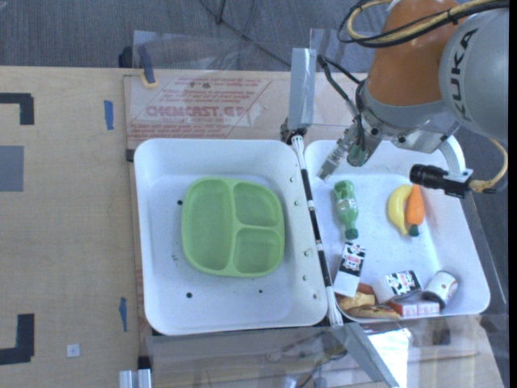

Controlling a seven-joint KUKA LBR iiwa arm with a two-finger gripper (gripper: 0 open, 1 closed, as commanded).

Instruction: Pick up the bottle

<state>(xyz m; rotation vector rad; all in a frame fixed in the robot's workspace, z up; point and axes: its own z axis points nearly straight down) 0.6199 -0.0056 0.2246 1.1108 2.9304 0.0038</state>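
The green bottle [346,207] lies on its side in the right bin [472,241], near that bin's left wall, with its cap end pointing to the front. My gripper [342,160] hangs just behind the bottle's far end, at the bin's back left corner. Its two fingers stand apart with nothing between them, so it is open. The bottle is in full sight and nothing touches it.
A banana [396,208] and a carrot [414,207] lie right of the bottle. A small carton [350,268], another carton [401,282], a can [443,284] and food scraps [361,301] crowd the bin's front. The left bin [153,217] holds a green divided plate [234,226].
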